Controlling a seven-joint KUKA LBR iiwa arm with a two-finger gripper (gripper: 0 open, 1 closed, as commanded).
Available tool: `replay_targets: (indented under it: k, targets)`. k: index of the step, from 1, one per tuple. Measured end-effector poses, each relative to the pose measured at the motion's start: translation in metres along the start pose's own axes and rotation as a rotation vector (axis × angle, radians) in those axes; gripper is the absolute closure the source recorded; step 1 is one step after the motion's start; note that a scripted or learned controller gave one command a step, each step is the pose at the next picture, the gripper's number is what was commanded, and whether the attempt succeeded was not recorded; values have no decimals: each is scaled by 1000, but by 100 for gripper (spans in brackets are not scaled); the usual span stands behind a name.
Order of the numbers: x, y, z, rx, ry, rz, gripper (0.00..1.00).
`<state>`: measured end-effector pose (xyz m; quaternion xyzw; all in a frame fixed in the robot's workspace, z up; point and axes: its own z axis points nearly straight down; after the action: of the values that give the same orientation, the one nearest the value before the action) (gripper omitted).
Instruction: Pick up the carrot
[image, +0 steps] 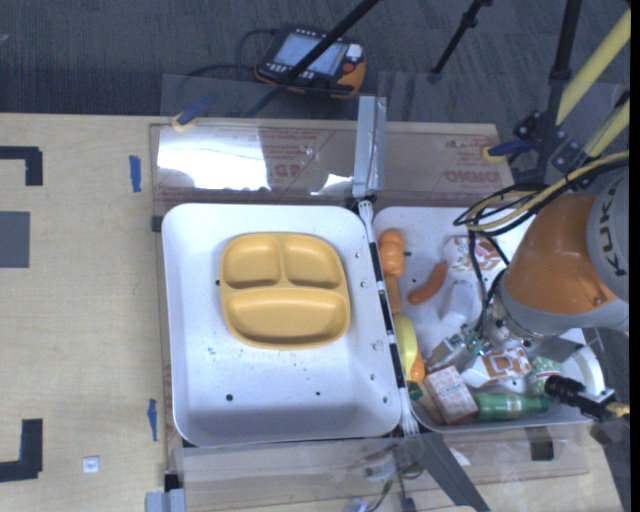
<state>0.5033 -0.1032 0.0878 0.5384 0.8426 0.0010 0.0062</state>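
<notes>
Camera view: carrot (391, 252) lay against right bin's (440, 218) left wall, well apart from the arm (560, 270), whose bulk hid the tool — grasp state indeterminable.

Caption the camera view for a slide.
KUKA arm hangs over the right bin of toy food; carrot lies at its far-left corner.

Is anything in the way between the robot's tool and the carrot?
Nothing visible blocks it. The carrot lies at the right bin's far-left corner beside the divider. The tool hangs nearer the middle, over the packets; a small sausage lies roughly between them, flat.
</notes>
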Motion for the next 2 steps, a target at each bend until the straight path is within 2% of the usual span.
replay_targets:
  k: [1, 2]
  targets:
    - [1, 1, -9, -1, 3, 0, 100]
    - [-42, -21, 1, 1, 4, -60, 100]
